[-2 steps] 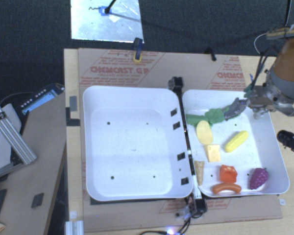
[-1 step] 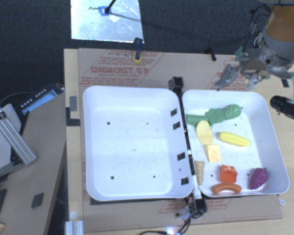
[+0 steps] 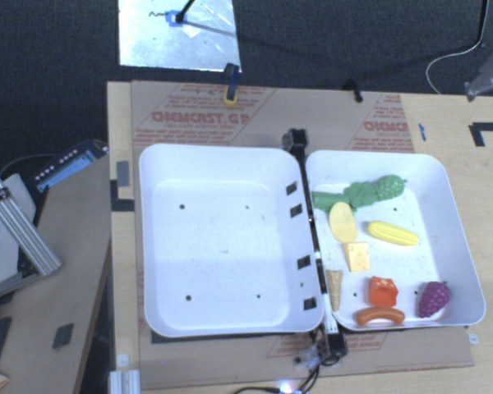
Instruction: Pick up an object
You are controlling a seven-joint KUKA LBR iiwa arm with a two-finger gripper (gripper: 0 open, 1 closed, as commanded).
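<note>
The right bin (image 3: 452, 212) holds several toy foods. A green leafy vegetable (image 3: 366, 193) lies at its back, with a pale yellow oval piece (image 3: 343, 222) in front of it. A yellow corn cob (image 3: 393, 234) rests mid-bin beside a yellow cheese block (image 3: 358, 257). Along the left wall lies a tan cone (image 3: 334, 289). Near the front sit a red-orange pepper (image 3: 383, 290), an orange sausage (image 3: 379, 316) and a purple grape bunch (image 3: 433, 299).
The left bin (image 3: 222, 236) adjoins the right one, with black clips (image 3: 296, 212) along their shared edge. Both stand on a cardboard sheet (image 3: 197, 117). A metal plate (image 3: 177, 23) lies at the back, and an aluminium rail (image 3: 16, 228) at far left.
</note>
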